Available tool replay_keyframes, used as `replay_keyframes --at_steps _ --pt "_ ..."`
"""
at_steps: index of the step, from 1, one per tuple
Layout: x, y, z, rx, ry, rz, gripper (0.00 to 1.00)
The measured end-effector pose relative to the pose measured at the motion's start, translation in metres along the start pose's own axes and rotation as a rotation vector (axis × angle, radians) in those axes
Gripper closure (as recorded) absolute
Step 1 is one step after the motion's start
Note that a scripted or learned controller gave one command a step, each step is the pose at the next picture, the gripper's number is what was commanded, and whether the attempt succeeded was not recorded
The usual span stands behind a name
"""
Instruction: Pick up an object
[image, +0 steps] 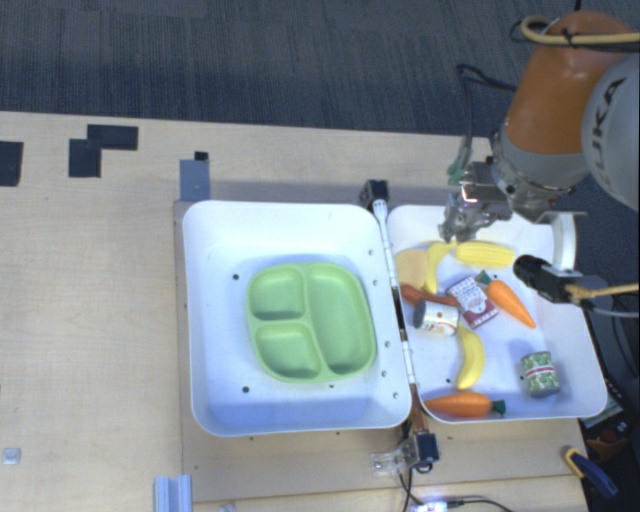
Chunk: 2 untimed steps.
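— Where is the gripper (463, 222) seen?

— Over the far part of the right bin (590, 400), hung from the grey arm with its orange band (560, 85). It is held just above a yellow corn cob (484, 254). Whether the fingers are apart or together cannot be told.

— Is anything gripped?

— Nothing is seen between the fingers.

— What is laid in the right bin?

— Left of the cob, a banana (433, 268) is curved toward the near side. A carrot (510, 303) is set to the right, a red packet (472, 301) beside it, and a small white cup (437, 318) just left of that. Nearer, a second banana (470, 360) is found, with a second carrot (462, 405) at the near wall and a green can (539, 371) to the right.

— And the left bin (215, 300)?

— A green divided tray (310, 320) is laid in its middle.
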<state>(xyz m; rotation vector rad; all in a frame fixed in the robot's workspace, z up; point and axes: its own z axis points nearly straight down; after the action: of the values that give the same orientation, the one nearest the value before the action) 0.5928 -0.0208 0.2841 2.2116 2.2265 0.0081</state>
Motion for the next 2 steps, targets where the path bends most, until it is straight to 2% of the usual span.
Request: replay_keyframes --at_steps 1,2 --pt "-0.001 -0.001 0.001 0.003 -0.001 0.001 0.0" --pt "-0.049 0.034 0.101 0.007 -0.002 0.004 0.0"
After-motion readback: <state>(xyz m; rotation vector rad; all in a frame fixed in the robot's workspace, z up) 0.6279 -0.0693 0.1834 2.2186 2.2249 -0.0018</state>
